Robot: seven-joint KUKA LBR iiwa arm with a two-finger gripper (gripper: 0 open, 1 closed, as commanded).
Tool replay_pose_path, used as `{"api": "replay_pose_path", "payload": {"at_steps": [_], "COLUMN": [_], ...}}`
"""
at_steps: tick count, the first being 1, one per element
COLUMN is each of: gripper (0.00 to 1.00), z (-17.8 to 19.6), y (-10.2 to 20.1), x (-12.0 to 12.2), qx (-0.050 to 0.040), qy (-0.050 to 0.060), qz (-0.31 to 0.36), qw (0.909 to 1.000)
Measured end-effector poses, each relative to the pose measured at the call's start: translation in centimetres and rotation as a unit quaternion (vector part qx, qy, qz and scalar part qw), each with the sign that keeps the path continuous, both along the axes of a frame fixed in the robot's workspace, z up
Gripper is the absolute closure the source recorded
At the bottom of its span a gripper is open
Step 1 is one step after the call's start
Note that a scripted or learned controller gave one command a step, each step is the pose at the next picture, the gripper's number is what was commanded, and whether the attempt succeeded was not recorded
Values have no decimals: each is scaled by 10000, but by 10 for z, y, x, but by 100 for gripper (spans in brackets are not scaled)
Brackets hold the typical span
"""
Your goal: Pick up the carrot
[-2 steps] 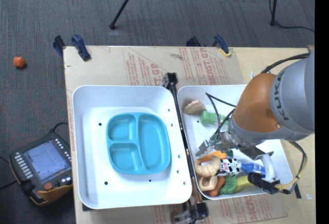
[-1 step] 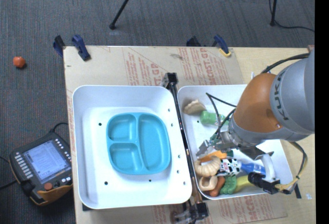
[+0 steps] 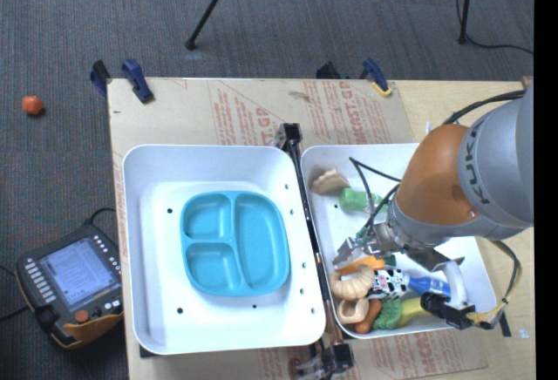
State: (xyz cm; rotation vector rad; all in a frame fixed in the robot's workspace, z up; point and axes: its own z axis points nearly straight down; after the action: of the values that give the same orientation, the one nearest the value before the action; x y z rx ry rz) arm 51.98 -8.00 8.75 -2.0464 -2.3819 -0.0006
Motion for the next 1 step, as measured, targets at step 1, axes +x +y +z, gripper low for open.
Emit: {"api": "replay_pose_path", "payload": {"at_steps": [1], "gripper": [100], "z": [10], "y": [0], "x": [1], "qx": [1], "qy": [-10], "qz": [-30], "qw": [10000]}}
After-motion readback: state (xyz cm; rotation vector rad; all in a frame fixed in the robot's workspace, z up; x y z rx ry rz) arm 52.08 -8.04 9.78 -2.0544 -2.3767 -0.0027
